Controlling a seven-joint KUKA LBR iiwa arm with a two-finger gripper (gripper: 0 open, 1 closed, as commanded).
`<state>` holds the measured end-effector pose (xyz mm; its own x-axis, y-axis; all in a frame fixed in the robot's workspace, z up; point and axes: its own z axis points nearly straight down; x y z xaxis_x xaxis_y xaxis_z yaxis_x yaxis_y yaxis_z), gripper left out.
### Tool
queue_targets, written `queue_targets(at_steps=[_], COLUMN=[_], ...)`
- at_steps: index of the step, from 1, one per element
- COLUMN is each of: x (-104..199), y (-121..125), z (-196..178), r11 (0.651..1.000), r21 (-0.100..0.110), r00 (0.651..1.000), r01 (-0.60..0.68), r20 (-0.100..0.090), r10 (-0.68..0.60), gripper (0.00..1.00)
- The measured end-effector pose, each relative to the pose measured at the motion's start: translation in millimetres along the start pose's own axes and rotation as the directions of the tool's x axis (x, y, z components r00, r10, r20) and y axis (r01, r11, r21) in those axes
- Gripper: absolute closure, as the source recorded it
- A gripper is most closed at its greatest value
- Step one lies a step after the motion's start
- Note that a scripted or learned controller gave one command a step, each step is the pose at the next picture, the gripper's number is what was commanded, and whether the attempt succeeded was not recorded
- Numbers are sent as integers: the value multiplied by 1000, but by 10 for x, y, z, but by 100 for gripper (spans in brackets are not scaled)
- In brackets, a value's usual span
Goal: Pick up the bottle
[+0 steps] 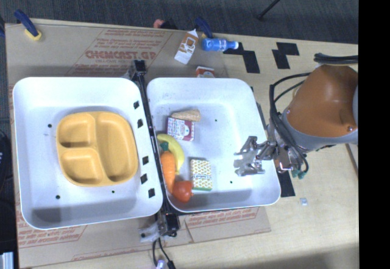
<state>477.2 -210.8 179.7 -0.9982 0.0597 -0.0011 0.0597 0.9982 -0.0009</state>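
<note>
Over the right white shallow bin [256, 103], near its right wall, hangs the metal two-finger pincer [245, 156] of the grey arm with orange band [320, 106]. Pincer fingers look spread apart, pointing left, nothing between them.

Small blue plastic bottle [214, 45] lies on its side on the tabletop [317, 225], outside both bins, beyond the far rim of the right bin. Well apart from the pincer. Just beside it on the left, a small white-and-brown carton [186, 47], also on the tabletop.

Right bin contents, grouped toward its left side: red-and-white small box [181, 129] with a tan cone-like piece [186, 115] touching its far edge; yellow toy banana [173, 147]; orange toy carrot [167, 167] beside the banana; red toy tomato [182, 190] at the carrot's near end; green-patterned small packet [201, 174] just right of them.

Left white shallow bin [30, 139] carries a yellow three-compartment plate [96, 147], roughly centred.
</note>
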Motion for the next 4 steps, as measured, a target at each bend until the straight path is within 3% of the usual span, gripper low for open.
queue_targets(at_steps=[1, 2, 3, 4], x=[-3, -53, -76, -127], y=[-3, 4, 9, 11], z=[-427, -548, -290, -534], r11=[972, 866, 777, 571], r21=[1, 0, -3, -1], r00=[972, 866, 777, 571], r01=[234, 501, 629, 821], r20=[1, 0, -2, 0], r10=[-234, -501, -629, -821], gripper=[100, 100, 100, 100])
